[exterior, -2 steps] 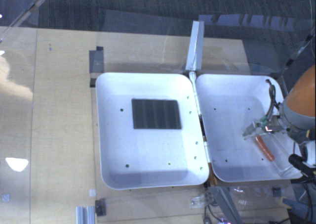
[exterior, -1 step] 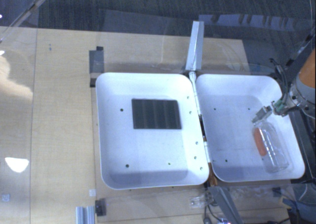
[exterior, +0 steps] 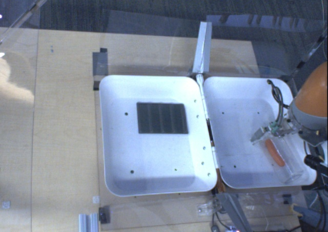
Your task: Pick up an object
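We see open floor across the left bin (exterior: pixel 118 123) around its dark grate (exterior: pixel 162 118); in the right bin (exterior: pixel 230 103), the arm (exterior: pixel 312 103) and an orange object (exterior: pixel 275 153) crowd the right side.

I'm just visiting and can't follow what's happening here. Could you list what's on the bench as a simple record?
left bin: white, shallow, holds a dark ribbed rectangular pad near its middle
right bin: white, holds an orange stick-shaped object near its right side
arm: grey with an orange band, reaching in over the right bin
gripper: low inside the right bin, just above the orange object
holding anything: cannot tell
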Robot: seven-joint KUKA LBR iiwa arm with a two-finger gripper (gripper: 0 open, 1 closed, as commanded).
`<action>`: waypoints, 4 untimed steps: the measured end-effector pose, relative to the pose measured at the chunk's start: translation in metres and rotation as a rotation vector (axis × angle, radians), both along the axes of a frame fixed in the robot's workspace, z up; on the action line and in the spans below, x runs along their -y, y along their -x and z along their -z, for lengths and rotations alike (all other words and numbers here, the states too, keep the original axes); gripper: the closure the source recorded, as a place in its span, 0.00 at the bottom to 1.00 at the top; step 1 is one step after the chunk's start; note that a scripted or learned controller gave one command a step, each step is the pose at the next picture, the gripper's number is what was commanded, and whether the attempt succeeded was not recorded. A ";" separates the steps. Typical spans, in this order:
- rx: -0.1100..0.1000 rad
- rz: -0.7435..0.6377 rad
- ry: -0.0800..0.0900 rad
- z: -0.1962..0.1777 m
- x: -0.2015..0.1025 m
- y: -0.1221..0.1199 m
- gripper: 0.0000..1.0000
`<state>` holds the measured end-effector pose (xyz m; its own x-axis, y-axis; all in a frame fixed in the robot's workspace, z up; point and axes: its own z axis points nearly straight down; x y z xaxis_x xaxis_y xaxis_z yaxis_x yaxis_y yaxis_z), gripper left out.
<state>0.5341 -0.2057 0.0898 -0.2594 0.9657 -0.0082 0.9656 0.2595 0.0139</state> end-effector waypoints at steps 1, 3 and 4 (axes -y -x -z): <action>0.003 -0.017 0.000 0.000 -0.001 0.013 0.00; -0.008 -0.123 -0.001 -0.085 -0.034 -0.044 1.00; -0.009 -0.144 -0.002 -0.123 -0.109 -0.041 1.00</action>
